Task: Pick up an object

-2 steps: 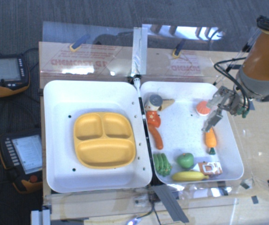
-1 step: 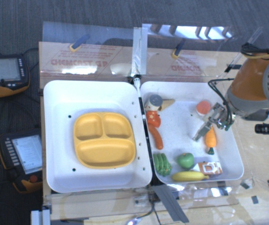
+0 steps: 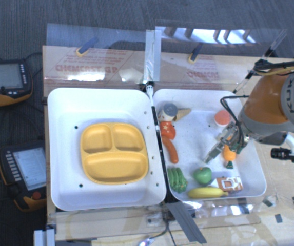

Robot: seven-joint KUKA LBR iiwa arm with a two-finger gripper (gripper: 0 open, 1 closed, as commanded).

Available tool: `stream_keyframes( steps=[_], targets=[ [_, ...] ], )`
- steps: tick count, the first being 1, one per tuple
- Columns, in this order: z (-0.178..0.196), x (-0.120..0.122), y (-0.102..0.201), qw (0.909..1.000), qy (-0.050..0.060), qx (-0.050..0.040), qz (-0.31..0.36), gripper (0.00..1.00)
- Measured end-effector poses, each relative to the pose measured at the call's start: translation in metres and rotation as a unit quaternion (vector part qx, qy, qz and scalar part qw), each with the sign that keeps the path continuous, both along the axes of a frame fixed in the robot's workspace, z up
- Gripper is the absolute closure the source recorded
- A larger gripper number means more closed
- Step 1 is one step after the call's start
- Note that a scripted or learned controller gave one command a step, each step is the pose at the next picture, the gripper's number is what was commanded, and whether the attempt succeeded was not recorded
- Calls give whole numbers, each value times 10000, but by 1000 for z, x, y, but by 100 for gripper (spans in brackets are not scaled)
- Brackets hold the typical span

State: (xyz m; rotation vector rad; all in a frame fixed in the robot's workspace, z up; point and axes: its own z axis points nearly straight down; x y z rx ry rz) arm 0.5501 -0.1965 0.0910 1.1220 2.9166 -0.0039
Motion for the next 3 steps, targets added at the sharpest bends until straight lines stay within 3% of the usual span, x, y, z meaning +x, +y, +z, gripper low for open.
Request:
stream_keyframes(
  steps=[1, 2, 3],
  targets=[
    [11, 2, 1, 10000, -22, -12, 11, 100],
    [54, -66, 47, 9991, 78, 50, -404, 100],
    [155, -27, 94, 9982, 60, 39, -603, 100]
  ],
)
